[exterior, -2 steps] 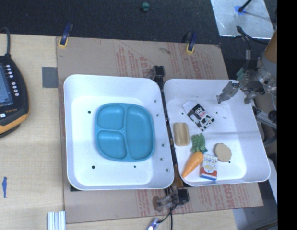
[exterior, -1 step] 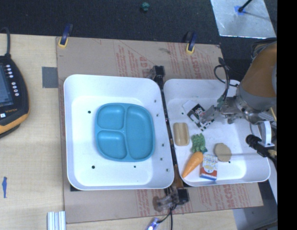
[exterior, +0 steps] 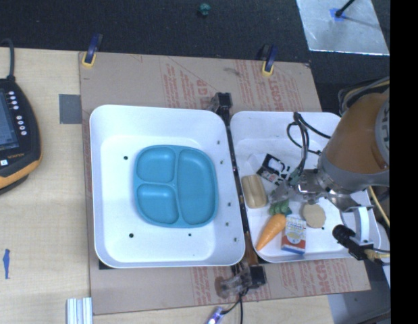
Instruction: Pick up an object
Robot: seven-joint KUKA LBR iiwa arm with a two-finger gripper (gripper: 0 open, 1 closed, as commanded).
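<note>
White bins: two shallow white plastic bins sat side by side on the desk [exterior: 53, 248], over a sheet of brown cardboard [exterior: 161, 79].
Left bin: the left bin [exterior: 107, 181] carried a light blue plastic plate with three compartments [exterior: 175, 185], lying flat near its middle.
Right bin: the right bin [exterior: 252, 130] held the clutter, namely an orange plastic carrot [exterior: 271, 231], a tan bread-like block [exterior: 253, 191], a small black and white packet [exterior: 272, 167], a little red, white and blue carton [exterior: 294, 237] and a pale round piece [exterior: 314, 215].
Arm: the grey arm with its orange band [exterior: 357, 137] reached in from the right and hung over the right bin.
End effector: the end effector [exterior: 294, 186] sat low among the objects, just above the carrot's green top and beside the pale round piece; I could not tell whether it was released or clenched, and nothing was plainly gripped.
Task's thing: no object was lifted, as far as I could judge; the likely candidates all lay in the right bin, close together.
Risk: crowding looked like the main hazard, since a closing grip could catch two things at once or nudge the carrot aside.
Second risk: the black cables [exterior: 300, 137] trailing by the wrist might snag the packet.
</note>
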